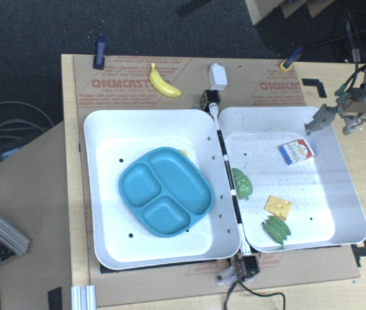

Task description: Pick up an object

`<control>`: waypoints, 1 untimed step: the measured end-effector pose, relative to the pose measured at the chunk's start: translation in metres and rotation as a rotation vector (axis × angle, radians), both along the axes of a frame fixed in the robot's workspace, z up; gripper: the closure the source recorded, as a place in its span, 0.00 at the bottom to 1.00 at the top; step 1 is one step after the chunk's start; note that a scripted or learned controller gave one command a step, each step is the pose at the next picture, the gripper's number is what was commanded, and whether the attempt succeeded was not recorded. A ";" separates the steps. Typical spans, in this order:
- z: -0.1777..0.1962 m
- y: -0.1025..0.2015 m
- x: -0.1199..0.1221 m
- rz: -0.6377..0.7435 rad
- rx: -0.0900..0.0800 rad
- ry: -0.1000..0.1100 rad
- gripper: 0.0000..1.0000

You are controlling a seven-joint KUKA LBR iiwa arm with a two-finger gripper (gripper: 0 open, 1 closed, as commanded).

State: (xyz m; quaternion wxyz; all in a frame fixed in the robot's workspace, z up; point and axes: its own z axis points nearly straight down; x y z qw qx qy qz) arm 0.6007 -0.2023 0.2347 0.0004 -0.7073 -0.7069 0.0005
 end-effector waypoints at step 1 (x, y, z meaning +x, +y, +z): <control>-0.065 0.011 -0.031 0.000 0.001 0.001 0.00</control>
